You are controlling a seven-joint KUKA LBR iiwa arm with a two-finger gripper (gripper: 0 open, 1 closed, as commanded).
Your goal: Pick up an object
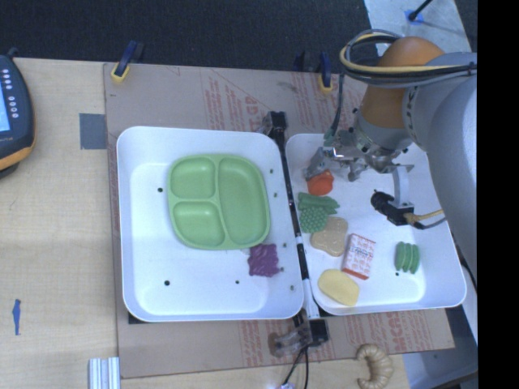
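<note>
Orange tomato (321, 184) lies in the right bin (438, 294), just under the tool (326, 165), which hangs over the bin's far left corner. Whether the tool is open or closed, I cannot tell.

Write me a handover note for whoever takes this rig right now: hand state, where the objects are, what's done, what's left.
Hand: low at the back-left of the right bin, over the orange toy; no object visibly held.
Right bin: orange toy, green leafy toy, tan cookie-like piece, red-and-white packet, yellow piece, small green piece.
Left bin: green divided plate, purple toy beside the plate's front-right corner.
Done: nothing lifted yet.
Left: grasp and lift one object; the orange toy looks the likely target.
</note>
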